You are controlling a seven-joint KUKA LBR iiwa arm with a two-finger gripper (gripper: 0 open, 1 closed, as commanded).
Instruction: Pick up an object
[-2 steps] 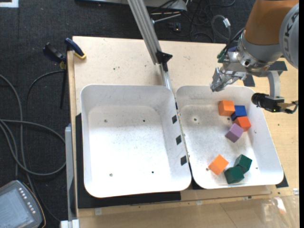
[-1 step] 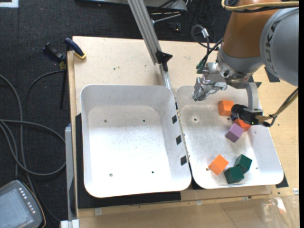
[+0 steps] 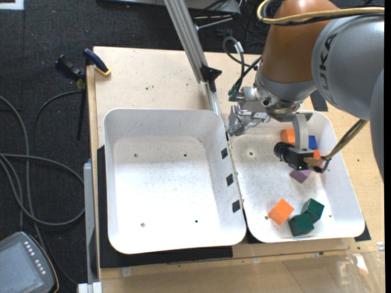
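My gripper [image 3: 237, 126] hangs low at the upper left corner of the right bin [image 3: 342, 182], close to the wall between the two bins. Nothing shows in its grasp. Loose blocks lie in the right bin. An orange block [image 3: 281, 212] and two dark green blocks [image 3: 313, 208] [image 3: 301, 225] sit near the front. A purple block [image 3: 300, 176] lies in the middle. A small orange block [image 3: 287, 137] and a blue block [image 3: 312, 142] lie further back, partly hidden by the wrist.
The left bin [image 3: 116, 163] stands beside the right one on the wooden bench. A slanted metal rail [image 3: 186, 32] runs down to the bins' shared back corner. A blue and yellow clamp [image 3: 91, 63] grips the bench's far left edge.
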